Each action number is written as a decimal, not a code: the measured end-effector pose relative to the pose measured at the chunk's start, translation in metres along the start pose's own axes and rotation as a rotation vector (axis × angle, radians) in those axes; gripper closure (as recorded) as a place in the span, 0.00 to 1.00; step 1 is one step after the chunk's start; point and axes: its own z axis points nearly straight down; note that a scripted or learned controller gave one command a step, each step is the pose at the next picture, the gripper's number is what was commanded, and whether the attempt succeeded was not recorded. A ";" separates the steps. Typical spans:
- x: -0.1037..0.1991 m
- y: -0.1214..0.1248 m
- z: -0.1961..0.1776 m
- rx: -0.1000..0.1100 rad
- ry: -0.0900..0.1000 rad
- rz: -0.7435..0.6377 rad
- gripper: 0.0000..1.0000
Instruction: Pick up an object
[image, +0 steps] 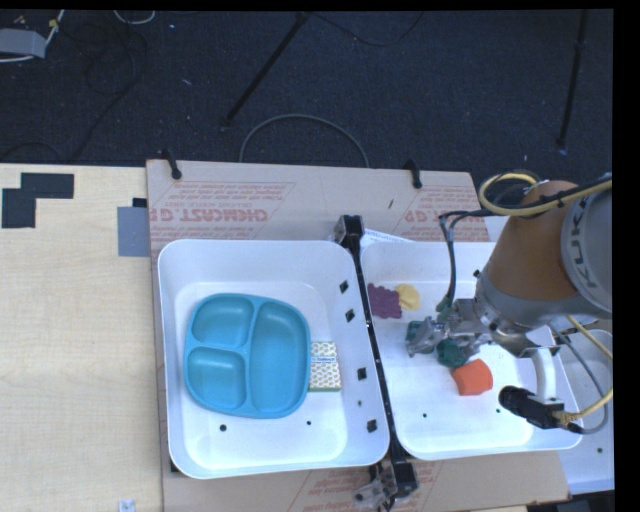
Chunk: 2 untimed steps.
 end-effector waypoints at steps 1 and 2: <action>0.000 0.001 0.052 -0.007 -0.003 0.002 0.00; -0.001 -0.001 0.041 -0.003 -0.001 0.009 1.00</action>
